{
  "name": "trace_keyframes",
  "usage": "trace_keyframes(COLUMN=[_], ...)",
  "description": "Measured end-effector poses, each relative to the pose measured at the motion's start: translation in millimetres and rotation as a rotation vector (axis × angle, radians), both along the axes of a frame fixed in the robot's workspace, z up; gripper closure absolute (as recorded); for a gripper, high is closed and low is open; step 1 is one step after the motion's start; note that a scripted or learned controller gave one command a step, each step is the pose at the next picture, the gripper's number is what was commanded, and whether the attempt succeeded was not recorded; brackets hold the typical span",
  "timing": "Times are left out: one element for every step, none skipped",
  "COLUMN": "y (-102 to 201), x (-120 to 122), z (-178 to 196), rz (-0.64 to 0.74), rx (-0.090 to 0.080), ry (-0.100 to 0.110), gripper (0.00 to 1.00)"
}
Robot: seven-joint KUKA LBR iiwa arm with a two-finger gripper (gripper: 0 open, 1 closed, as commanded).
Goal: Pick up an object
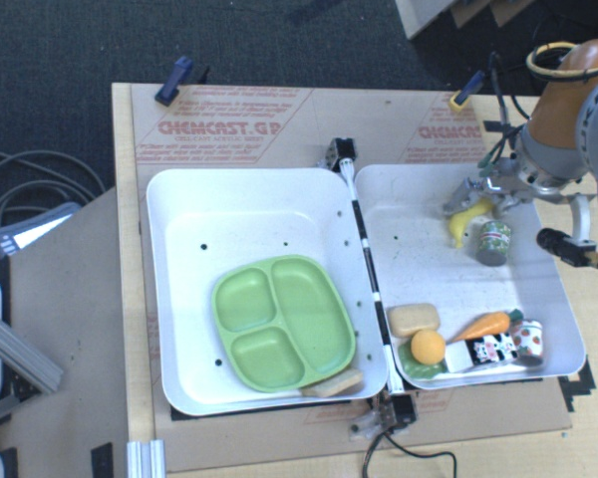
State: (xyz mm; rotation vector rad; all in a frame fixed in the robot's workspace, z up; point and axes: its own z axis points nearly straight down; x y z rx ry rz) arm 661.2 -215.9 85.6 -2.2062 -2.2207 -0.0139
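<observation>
I see my gripper (475, 199) low in the right bin (419, 192) over the banana (463, 223); its grip I cannot tell.

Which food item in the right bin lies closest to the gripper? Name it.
The yellow banana, at the bin's far end right beside the gripper. The carrot, orange and bread slice all sit at the near end.

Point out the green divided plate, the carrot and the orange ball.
green divided plate (279, 322): camera view, central ridge where its compartments meet.
carrot (486, 326): camera view, middle of its orange body.
orange ball (428, 347): camera view, its top.
</observation>
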Motion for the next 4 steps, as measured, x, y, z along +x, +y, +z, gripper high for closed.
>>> trace_keyframes(y=[48, -9, 42, 41], x=[-21, 6, -14, -15], z=[-1, 61, -1, 9], rz=[-0.005, -0.007, -0.005, -0.006], rx=[-0.013, -0.017, -0.013, -0.014], ry=[0.0, -0.006, 0.0, 0.005], gripper=[0.0, 0.0, 0.0, 1.0])
